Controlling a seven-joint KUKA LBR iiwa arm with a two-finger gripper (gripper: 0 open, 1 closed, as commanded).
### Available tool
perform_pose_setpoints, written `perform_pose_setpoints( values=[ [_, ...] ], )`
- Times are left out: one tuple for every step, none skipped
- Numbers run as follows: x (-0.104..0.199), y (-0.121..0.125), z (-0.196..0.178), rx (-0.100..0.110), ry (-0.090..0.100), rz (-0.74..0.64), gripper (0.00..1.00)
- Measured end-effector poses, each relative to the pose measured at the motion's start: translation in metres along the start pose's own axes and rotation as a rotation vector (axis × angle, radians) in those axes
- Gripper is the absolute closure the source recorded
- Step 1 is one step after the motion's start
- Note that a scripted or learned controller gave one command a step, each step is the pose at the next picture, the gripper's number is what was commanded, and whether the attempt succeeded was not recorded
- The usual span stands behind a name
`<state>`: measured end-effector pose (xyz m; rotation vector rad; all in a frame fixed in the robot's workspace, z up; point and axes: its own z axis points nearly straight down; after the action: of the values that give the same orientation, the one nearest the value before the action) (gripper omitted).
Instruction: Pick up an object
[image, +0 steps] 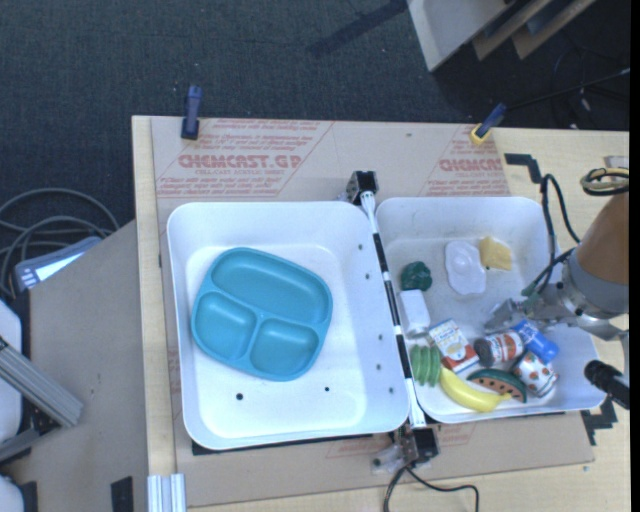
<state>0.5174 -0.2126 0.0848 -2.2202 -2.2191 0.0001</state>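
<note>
Currently, right bin: tool low at the right wall, over a crowded near-right corner; whether it grips anything cannot be told. Contents there: bottle, blue-capped item, banana, watermelon slice. Risk: neighbours touching, so a pinch may snag two or slip off. Left bin: blue tray.
</note>
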Motion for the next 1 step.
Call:
perform_pose_setpoints(
  values=[
    [-0.0003, 0.0005, -0.0100, -0.002, -0.001, 0.001, 1.00]
  ],
)
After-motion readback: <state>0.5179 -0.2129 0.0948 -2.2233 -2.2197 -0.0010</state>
